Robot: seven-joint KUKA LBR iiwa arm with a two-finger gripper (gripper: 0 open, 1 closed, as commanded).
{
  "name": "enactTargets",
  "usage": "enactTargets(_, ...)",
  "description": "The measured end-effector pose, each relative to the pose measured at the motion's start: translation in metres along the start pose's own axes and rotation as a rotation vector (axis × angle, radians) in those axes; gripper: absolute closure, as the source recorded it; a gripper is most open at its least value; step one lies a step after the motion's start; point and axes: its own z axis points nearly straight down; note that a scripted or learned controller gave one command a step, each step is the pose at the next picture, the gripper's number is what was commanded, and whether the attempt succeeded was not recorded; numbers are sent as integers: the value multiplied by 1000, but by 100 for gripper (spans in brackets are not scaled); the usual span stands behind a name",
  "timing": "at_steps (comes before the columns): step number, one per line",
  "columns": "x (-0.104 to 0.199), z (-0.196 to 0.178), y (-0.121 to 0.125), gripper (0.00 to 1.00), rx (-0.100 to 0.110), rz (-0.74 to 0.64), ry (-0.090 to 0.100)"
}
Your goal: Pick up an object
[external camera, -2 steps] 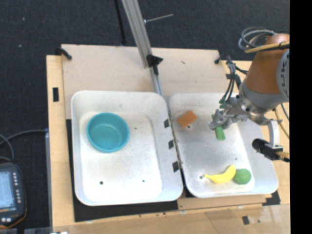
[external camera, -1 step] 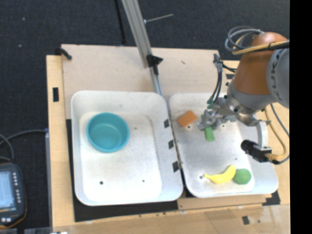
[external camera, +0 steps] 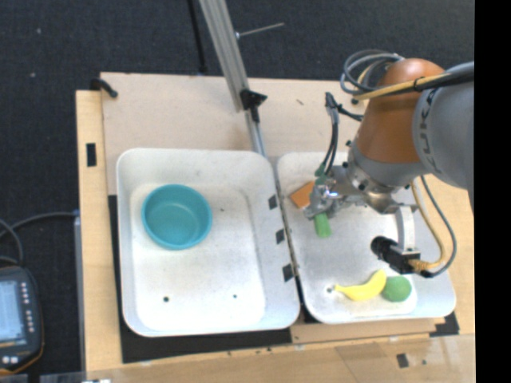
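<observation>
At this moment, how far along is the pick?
Nothing looks lifted yet. The gripper is low in the right bin, right at a small green cylinder and an orange block; whether it grips either is unclear. The banana and green ball lie untouched near the front. Left to do: secure one object and raise it.

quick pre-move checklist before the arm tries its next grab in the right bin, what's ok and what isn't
1. Gripper over the right bin: ok, at its upper left part.
2. Target under gripper: ok, a green cylinder sits just below the fingertips, an orange block beside them.
3. Object already held: cannot tell, the wrist hides the contact.
4. Finger opening: cannot tell.
5. Other items away from the gripper: ok, banana and green ball lie at the bin's near edge.
6. Left bin undisturbed: ok, blue bowl sits upright.
</observation>
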Motion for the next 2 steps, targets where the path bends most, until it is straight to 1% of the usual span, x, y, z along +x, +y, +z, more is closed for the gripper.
enactTargets(1,60,-4,-17,100,0,-2,2)
enactTargets(2,114,-20,-24,100,-2,-3,2)
